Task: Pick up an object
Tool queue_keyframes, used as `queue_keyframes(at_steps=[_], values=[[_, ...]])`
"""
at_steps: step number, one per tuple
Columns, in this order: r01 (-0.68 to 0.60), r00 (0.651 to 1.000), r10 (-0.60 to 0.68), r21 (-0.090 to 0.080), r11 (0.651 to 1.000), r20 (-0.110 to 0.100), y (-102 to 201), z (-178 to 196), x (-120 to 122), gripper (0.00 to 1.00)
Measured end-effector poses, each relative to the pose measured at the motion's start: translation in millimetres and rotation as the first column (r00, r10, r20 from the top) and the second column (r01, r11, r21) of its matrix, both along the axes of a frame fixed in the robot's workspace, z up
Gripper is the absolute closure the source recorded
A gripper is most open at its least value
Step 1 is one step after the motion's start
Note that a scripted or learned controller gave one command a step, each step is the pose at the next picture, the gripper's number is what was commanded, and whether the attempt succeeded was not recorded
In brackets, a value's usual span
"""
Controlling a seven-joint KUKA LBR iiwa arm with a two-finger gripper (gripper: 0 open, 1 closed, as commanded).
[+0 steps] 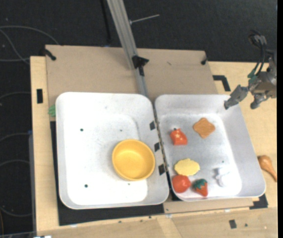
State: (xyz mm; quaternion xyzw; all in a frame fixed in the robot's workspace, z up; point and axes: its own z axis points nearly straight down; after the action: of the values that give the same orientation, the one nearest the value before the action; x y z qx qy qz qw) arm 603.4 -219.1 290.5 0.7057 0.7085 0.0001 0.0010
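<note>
The jaws sit at the right edge of the frame, a bit above the middle, just over the top right corner of the right bin; the two dark fingers stand apart, and nothing is between them.

The right bin holds the small things to pick from; the nearest one to the jaws is an orange-brown toy (it looks a bit like a piece of toast), and it lies down and to the left of the jaws, in the upper middle of that bin. It is about as wide as it is tall, so it has no real long side to line up with.

Left of it is a little red toy, close to the bin's left wall; lower down is a yellow toy; at the bottom lie a red tomato touching a strawberry, and a small white thing to the right of them.

The left bin holds a yellow bowl, well apart from the jaws.

I think no pick has begun; the jaws need to go down and left, into the bin, to reach the toast toy.
</note>
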Motion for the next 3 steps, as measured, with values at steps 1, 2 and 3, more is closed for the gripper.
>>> queue_keyframes(at_steps=[1, 2, 3], values=[[0.0, 1.0, 0.0, -0.001, 1.0, -0.001, 0, 0, 0, 0.0], [0.006, 1.0, -0.006, -0.002, 1.0, -0.005, -8, -44, -5, 0.0], [0.006, 1.0, -0.006, -0.001, 1.0, -0.007, -5, -107, -8, 0.0]])
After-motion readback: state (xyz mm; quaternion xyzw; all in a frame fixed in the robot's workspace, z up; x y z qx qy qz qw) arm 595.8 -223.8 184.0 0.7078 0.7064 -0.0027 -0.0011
